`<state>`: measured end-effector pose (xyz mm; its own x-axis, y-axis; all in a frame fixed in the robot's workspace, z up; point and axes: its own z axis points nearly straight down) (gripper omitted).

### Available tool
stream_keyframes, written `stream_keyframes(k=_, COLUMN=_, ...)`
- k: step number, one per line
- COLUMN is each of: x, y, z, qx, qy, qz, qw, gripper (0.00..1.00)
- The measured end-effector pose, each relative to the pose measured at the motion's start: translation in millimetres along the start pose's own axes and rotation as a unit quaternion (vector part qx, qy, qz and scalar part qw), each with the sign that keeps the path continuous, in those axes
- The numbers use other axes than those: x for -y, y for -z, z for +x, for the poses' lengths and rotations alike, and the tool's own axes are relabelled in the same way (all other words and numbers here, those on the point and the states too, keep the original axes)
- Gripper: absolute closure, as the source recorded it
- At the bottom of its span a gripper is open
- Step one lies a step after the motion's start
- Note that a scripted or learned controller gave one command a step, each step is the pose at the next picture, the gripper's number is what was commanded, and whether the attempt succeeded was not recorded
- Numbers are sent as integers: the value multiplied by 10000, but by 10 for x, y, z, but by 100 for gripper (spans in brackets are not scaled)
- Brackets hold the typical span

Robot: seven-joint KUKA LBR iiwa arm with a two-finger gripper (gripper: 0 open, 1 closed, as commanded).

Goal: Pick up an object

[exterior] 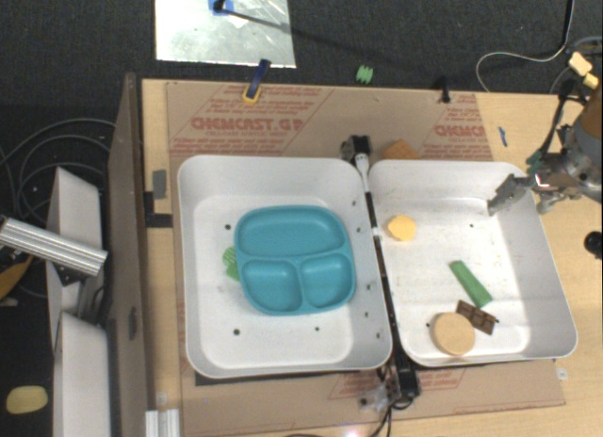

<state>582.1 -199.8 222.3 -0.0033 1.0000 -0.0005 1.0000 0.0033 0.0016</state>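
Observation:
The right bin (528, 266) holds a small yellow round piece (402, 228) near its left wall. A green stick (469, 282) lies toward the middle. A brown chocolate-like piece (476, 316) and a tan round disc (453, 333) rest at the front, touching each other. My gripper (521, 194) hangs over the bin's far right corner, well apart from all of these, with nothing visibly in it.
The left bin (203, 237) carries a blue divided tray (294, 258) with a green item (229, 260) poking out from under its left edge. An orange-brown piece (400, 150) lies on the cardboard behind the bins. Cables run along the right edge.

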Motion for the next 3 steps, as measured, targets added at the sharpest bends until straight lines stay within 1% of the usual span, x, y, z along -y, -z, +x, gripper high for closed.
stream_keyframes(k=1, x=320, y=-736, z=248, qx=-17, qy=-12, qz=35, qw=10000, gripper=0)
stream_keyframes(k=2, x=634, y=-1403, z=323, qx=-8, qy=-20, qz=11, qw=10000, gripper=0)
stream_keyframes(k=3, x=612, y=-1267, z=321, qx=-3, qy=-10, qz=-13, qw=10000, gripper=100)
